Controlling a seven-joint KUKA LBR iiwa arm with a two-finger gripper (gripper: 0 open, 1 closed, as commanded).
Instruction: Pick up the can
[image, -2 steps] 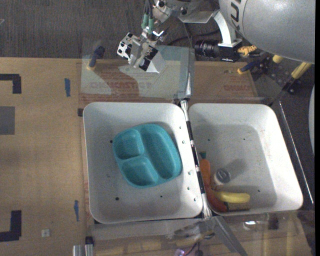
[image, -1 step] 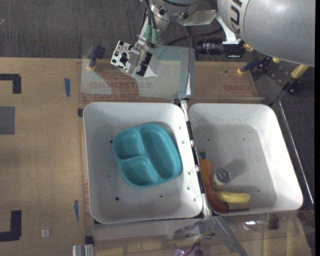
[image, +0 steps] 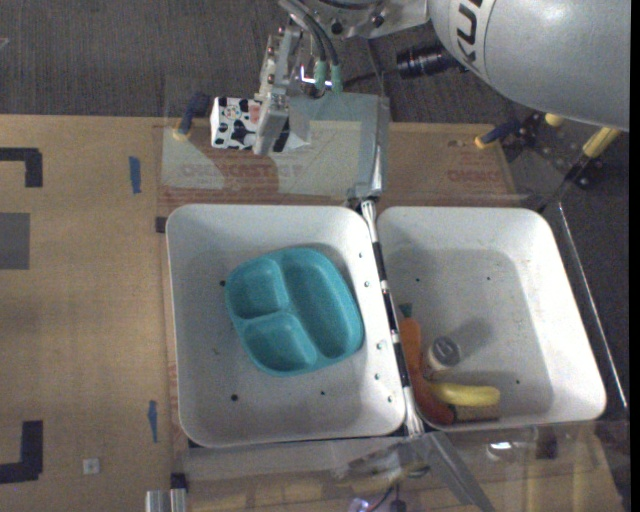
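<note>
Your gripper (image: 272, 125) hangs beyond the left bin's (image: 200, 300) far edge, clamped on the black-and-white patterned can (image: 230, 124), raised above the bench (image: 80, 300).

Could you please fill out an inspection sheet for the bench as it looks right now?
Surface: brown bench with blue and black tape marks, bearing a left bin and a right bin.
Job's things: a black-and-white patterned can sits between the gripper's fingers, high over the bench's far edge.
Clutter: teal divided plate in the left bin; banana, carrot and small round-topped jar in the right bin's near left corner.
Grippers: gripper shut on the can.
Cables: wires run along the wrist.
Surroundings: dark floor beyond the bench.
</note>
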